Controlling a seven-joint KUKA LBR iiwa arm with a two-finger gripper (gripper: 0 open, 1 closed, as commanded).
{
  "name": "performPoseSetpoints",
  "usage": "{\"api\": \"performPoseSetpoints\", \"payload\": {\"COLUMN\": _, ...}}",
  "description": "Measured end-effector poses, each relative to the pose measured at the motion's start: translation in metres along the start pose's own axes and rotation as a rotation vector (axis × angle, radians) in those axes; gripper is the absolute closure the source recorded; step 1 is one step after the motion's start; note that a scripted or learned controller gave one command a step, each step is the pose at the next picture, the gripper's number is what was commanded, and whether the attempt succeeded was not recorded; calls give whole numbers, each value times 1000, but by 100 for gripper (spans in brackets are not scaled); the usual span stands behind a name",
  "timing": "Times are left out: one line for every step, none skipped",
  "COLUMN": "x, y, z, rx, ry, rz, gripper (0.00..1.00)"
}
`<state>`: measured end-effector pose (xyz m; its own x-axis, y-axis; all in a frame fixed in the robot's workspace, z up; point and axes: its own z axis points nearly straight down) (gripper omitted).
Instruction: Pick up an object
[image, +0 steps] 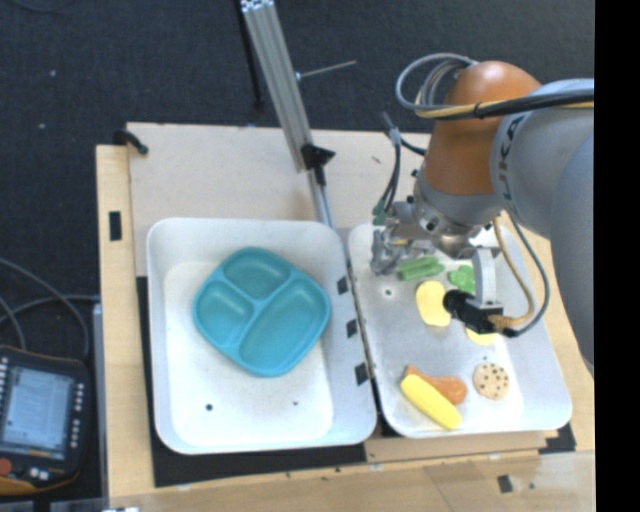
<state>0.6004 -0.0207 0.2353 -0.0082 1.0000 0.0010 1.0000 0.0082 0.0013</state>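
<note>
My gripper (384, 256) hangs low over the far left corner of the right bin (545, 400), under the grey and orange wrist. Just to its right lies a long green piece (418, 268), close to the gripper's tip; whether they touch I cannot tell. Further right is a small green piece (462, 277). A pale yellow piece (432, 303) lies below them. Another yellow piece (484, 337) is partly hidden by a black part on the arm's cable. Near the front lie a speckled cookie (490, 380), an orange piece (447, 387) and a yellow banana-like piece (430, 403).
The left bin (180, 400) holds a blue divided plate (262, 310). A slanted metal pole (285, 90) rises behind the bins, with its clamp near the far edge between them. The arm's cables loop over the right bin's far right side.
</note>
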Motion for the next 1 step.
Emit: {"api": "performPoseSetpoints", "payload": {"x": 60, "y": 17, "z": 3, "rx": 0, "ry": 1, "rz": 0, "gripper": 100}}
